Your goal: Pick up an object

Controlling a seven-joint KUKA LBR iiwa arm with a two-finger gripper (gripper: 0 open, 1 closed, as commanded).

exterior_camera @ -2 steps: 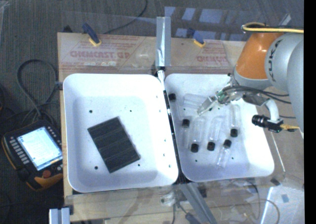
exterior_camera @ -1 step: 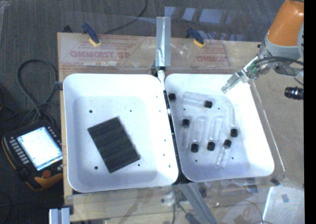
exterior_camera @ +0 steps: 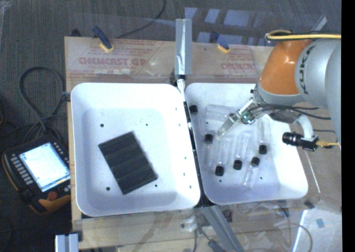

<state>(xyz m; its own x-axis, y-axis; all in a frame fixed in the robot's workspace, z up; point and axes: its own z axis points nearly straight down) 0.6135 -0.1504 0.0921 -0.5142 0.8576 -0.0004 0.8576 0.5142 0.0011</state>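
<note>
Jaws (exterior_camera: 226, 127) blur among clear, hard-to-separate bottles (exterior_camera: 238, 148) in right bin (exterior_camera: 288, 187).

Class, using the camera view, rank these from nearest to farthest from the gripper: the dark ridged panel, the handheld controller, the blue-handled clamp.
Gripper is over the right bin.
1. Dark ridged panel, in the left bin.
2. Blue-handled clamp, bench's far-left corner.
3. Handheld controller, on the floor, far left.

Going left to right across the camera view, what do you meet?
Teach pendant → left bin with the dark ribbed panel → right bin holding clear black-capped vials → gripper → orange band of the arm.
</note>
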